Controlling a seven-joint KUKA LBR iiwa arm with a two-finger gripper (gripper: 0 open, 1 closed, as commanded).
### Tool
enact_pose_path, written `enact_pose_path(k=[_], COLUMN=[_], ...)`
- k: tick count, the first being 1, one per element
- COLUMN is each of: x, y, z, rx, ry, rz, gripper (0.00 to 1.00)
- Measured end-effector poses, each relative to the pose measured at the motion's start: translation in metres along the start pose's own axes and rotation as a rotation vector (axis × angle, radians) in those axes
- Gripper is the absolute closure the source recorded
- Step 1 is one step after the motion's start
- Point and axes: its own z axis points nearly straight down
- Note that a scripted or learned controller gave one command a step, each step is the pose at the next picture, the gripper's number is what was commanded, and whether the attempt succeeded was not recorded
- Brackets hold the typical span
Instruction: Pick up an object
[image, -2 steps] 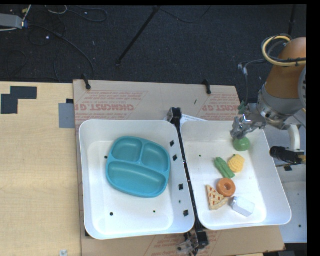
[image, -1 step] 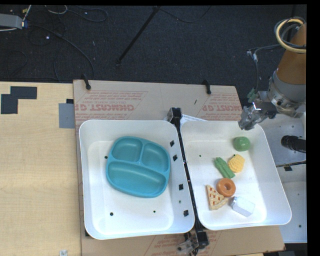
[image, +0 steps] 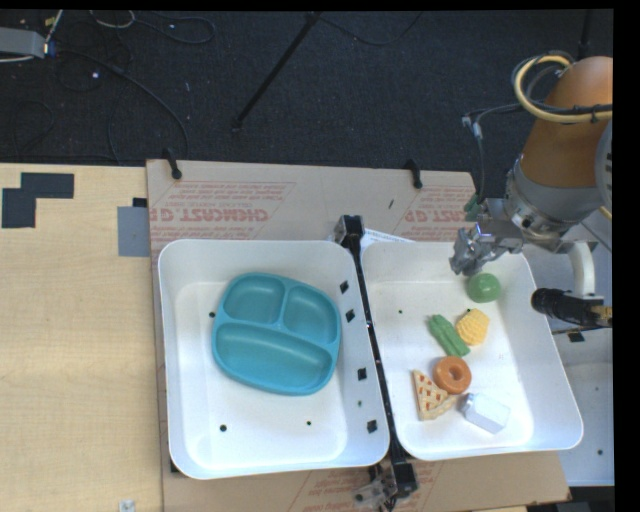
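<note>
One round green plastic ball, just below the jaws of the metal two-finger gripper; one each of green pod, yellow corn, orange ring. Jaw opening: cannot tell; nothing visibly held.

- Gripper hangs over the right bin's far side, just beside a green ball.
- Nearer: green pickle, corn piece, orange doughnut, waffle wedge, white block.
- Left bin holds a teal divided plate.
</note>
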Motion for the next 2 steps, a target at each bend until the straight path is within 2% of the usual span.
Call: enact_pose_path(k=[2], x=[0.090], y=[-0.030], z=[0.005], rx=[0.000], ry=[0.001], rz=[-0.002], gripper=[1.00])
